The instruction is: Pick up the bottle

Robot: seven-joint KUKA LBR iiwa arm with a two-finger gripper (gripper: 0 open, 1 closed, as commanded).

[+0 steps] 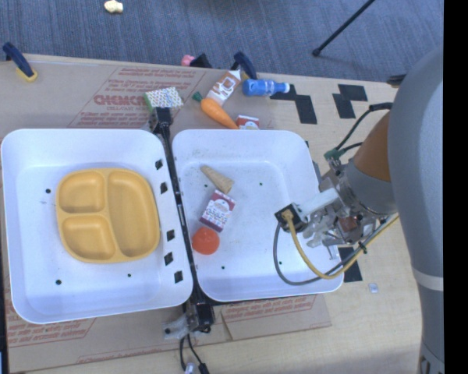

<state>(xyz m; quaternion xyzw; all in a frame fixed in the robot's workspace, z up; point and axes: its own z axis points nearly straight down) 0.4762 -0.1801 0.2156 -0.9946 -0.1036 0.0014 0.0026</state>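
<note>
The gripper [331, 228] is hovering at the right bin's [296, 150] three o'clock rim, finger state impossible to tell, apparently approaching, and next needs to reach the bottle [221, 86] lying outside at twelve o'clock.

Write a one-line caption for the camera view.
Robot hand at the right bin's edge; blue bottle lies outside on the bench, yellow tray in the left bin.
</note>
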